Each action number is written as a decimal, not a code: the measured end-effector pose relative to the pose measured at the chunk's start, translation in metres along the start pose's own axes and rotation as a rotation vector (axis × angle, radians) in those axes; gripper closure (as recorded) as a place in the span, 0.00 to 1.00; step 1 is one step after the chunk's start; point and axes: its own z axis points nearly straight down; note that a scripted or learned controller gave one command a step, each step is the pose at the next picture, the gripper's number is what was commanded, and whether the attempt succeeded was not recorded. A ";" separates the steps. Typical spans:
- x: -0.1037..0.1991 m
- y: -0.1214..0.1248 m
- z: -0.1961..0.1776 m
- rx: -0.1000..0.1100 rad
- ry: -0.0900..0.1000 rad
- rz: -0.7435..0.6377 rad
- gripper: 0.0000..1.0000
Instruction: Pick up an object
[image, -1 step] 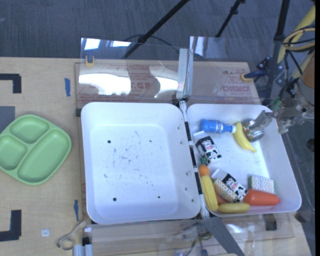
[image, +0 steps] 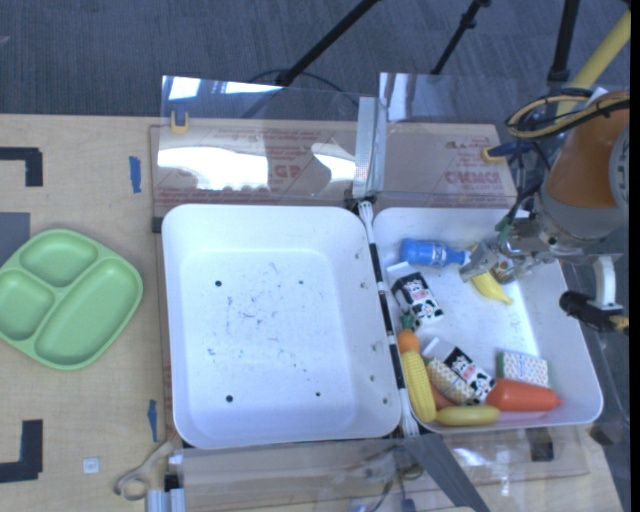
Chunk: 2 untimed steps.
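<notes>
Arm (image: 590, 170) comes in from the right, grey with the orange band showing, and the tool (image: 497, 262) sits low over the upper part of the right bin (image: 575, 350). Tool is right at the top end of a small yellow banana (image: 492, 286), apparently touching it, but I cannot tell from this angle how far the tool is spread or whether the banana is actually gripped. Banana lies tilted on the bin floor, just right of a blue bottle (image: 432, 253) lying on its side. Below those, a black-and-white cow-print carton (image: 417, 299) near the divider, a second cow-print carton (image: 465, 371) lower down. Along the divider edge an orange carrot piece (image: 408, 343) and a corn cob (image: 420, 388). At the bottom wall a second yellow banana (image: 466, 414), an orange-red carrot (image: 522, 397), and a speckled block (image: 524, 367) just above it. Left bin (image: 265, 320) holds scuff marks. Green divided plate (image: 66, 296) sits on the counter (image: 90, 420), well apart to the left of the bins.
</notes>
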 end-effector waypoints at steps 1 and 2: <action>-0.012 0.016 0.017 -0.011 -0.001 -0.053 0.00; -0.028 0.028 0.048 -0.004 -0.003 -0.147 0.00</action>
